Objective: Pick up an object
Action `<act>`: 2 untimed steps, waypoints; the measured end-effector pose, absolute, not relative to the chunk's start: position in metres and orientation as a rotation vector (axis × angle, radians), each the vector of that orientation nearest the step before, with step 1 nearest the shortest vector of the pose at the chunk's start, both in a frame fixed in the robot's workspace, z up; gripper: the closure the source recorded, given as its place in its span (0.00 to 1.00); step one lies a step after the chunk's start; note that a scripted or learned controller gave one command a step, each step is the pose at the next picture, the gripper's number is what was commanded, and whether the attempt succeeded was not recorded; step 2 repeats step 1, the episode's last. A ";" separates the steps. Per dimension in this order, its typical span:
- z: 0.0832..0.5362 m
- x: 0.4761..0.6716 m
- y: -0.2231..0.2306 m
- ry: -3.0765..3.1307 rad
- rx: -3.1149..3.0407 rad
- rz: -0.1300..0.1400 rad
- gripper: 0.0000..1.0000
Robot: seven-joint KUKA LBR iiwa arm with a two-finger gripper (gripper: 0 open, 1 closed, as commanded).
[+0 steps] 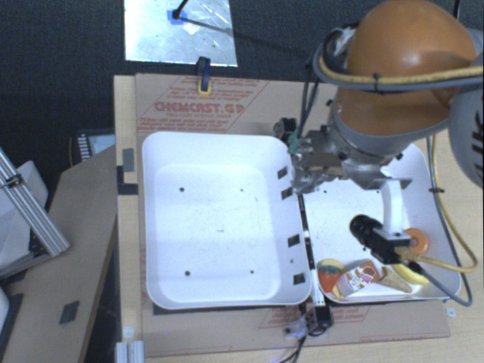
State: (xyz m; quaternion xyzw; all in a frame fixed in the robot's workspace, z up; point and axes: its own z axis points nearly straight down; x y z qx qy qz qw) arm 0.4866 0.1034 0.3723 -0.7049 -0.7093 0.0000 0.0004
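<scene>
In the camera view, two shallow white bins are seen side by side on a sheet of cardboard (227,100) printed with red lettering, which is laid on the desk (76,278). The left bin (162,278) is shown in full. The right bin (423,172) is largely covered by the arm (408,59), whose orange band is seen rounded and close to the camera.

The gripper (308,171) is seen below the wrist, over the far left part of the right bin, just beside the wall where the two bins meet. Whether it is open or closed cannot be told, and nothing is seen held in it.

The objects to be picked are gathered along the near edge of the right bin, well apart from the gripper. An orange-red item (330,275) is placed near the left corner, a white and red packet (358,277) is found just beside it, and a yellow item (409,275) lies further right. An orange round item (418,240) is seen just above the yellow one.

Beyond the bins, a shiny metal sheet (151,21) is laid on the dark surface, and a yellow clamp (203,82) is fixed at the cardboard's far edge.
</scene>
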 end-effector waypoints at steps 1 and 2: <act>0.490 0.538 0.060 -2.227 -2.234 -0.020 1.00; 0.490 0.538 0.060 -2.227 -2.234 -0.020 1.00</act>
